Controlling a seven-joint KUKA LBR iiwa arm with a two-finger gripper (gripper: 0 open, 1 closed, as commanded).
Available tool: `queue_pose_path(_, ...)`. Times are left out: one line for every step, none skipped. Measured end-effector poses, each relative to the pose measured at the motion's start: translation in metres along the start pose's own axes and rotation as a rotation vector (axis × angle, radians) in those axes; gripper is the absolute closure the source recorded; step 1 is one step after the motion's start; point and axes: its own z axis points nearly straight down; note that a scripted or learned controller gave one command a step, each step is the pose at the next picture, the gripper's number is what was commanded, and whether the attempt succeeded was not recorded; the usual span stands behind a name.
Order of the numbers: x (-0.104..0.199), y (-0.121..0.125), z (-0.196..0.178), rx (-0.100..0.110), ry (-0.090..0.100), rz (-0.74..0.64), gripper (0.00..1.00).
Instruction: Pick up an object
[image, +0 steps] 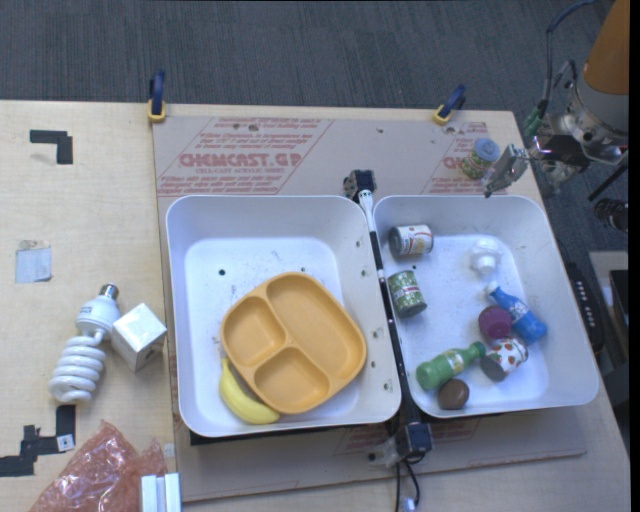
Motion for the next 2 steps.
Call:
queue_pose_path(-0.008,-0.013,0.179,-0.001,-0.001,0.001,0.0)
queue_pose_path(0.002,-0.081,0.2,0.0,0.0,0.002,0.0)
